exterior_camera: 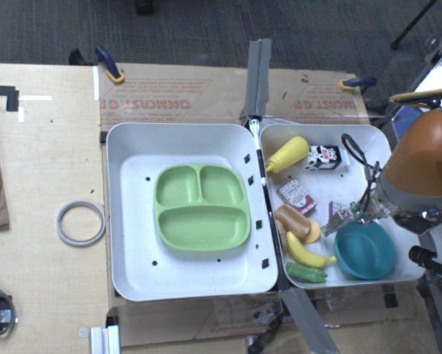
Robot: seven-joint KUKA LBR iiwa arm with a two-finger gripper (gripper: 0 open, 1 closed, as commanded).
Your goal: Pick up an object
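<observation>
Over right bin (379, 142), tool (344, 216) sits just beside teal bowl (365, 251); can't tell if clenched or released.

A: Where does the divided plate (202, 217) lie?

B: In the left bin (125, 220), alone.

A: And around the bowl (365, 251)?

B: It sits in the right bin (379, 142). Left of it lie the banana (306, 250) and hot dog (296, 221); the bottle (288, 154) and the small carton (324, 157) lie behind it. The gripper (343, 214) hangs just behind its rim.
</observation>
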